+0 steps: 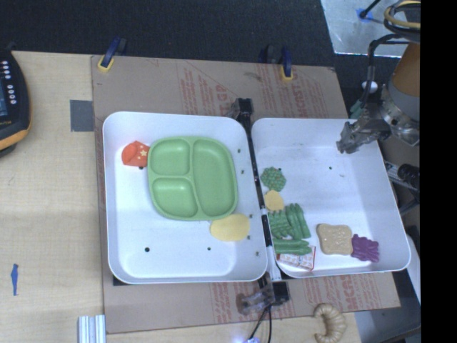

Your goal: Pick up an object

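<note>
Two shallow white plastic bins sit side by side. The left bin (128,252) holds one green divided plate (193,177), one yellow slice (230,228) and one red piece (135,153). The right bin (335,191) carries six toy foods clustered along its near-left corner. The grey gripper (351,140) hovers at the far-right edge, so they lie toward the near-left; nearest is the beige toast slice (334,239). Whether it is open, I cannot tell.

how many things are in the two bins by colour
Green: 4 – three-compartment plastic plate, broccoli-like toy, bean-pod bunch, red-and-white packet with a green pod
Yellow: 2 – flat lemon-shaped piece, small chunk
Red: 1 – small toy with a yellow star
Tan: 1 – toast slice
Purple: 1 – grape bunch
Total: 9
</note>
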`<state>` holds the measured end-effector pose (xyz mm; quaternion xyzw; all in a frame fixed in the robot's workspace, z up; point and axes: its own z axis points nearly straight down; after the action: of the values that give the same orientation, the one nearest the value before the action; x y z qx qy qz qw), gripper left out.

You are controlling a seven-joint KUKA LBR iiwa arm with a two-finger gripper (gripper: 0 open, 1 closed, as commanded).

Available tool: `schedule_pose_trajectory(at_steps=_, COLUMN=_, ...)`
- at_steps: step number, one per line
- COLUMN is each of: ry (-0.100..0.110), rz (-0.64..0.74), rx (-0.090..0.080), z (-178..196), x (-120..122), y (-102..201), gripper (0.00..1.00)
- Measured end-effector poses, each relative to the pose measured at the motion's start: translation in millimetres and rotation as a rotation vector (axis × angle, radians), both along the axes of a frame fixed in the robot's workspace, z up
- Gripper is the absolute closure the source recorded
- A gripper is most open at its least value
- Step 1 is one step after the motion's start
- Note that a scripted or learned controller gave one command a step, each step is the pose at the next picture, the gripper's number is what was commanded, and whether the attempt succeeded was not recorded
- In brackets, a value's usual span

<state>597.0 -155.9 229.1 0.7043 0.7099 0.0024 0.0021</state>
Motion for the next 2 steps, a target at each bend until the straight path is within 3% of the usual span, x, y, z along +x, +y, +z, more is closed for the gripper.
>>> schedule_pose_trajectory(at_steps=1, ry=0.009, rz=-0.003, rx=-0.001, z=-8, x=-1, y=-3, gripper=0.00)
schedule_pose_trajectory(at_steps=2, ry=0.026, rz=-0.007, rx=0.004, z=-97, x=-104, y=-13, gripper=0.00)
